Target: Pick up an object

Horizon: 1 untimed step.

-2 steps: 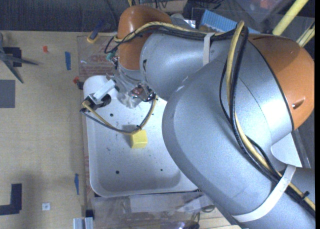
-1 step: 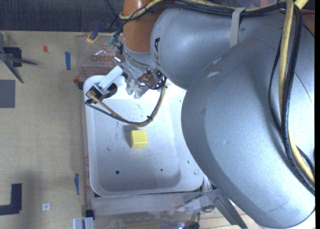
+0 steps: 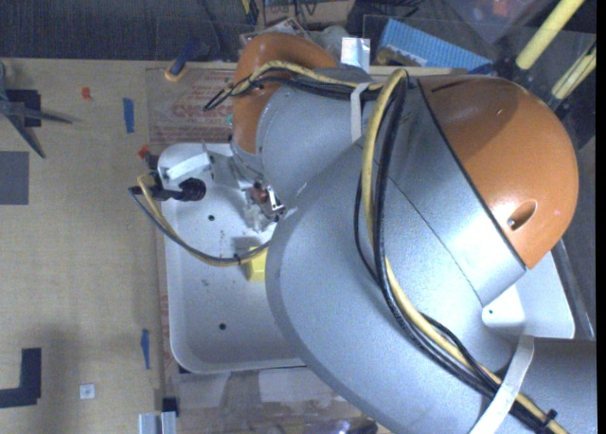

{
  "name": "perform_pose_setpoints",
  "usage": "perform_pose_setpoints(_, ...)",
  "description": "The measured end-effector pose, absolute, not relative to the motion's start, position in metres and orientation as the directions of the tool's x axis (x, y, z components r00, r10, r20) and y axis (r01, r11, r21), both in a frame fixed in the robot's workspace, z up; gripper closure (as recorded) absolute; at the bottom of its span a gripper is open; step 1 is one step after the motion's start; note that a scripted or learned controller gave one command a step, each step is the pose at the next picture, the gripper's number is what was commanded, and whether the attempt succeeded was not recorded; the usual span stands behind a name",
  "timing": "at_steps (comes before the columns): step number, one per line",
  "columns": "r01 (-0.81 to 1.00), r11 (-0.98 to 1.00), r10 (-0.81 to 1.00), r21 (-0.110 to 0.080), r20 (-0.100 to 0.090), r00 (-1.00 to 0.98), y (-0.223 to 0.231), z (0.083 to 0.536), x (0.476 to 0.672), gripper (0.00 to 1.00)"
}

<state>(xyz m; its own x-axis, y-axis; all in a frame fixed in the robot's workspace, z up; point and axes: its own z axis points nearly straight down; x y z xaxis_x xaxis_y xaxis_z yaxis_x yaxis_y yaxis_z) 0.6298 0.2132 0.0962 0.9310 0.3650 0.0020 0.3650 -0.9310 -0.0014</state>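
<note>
Grey metal and a broad orange cap filled the right and centre, where the arm (image 3: 417, 262) reached in over a shallow white bin (image 3: 204, 328) on the pale wooden table (image 3: 76, 271). Its orange band (image 3: 270, 67) sat above the wrist, and the pincer (image 3: 256, 205) hung low in the bin, largely hidden by the arm's own bulk; I cannot tell whether it was released or clenched. A small yellow object (image 3: 254, 266) lay on the bin floor just below the pincer, partly covered by the arm. A yellow-and-black cable (image 3: 180, 233) looped out from the wrist across the bin. Blue tape strips (image 3: 129, 115) marked the table.
</note>
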Motion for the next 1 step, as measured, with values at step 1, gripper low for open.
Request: perform_pose_setpoints(1, 0.366, -0.931, 0.366, -0.001, 0.001, 0.931, 0.2132, 0.0958, 0.6296, 0.0)
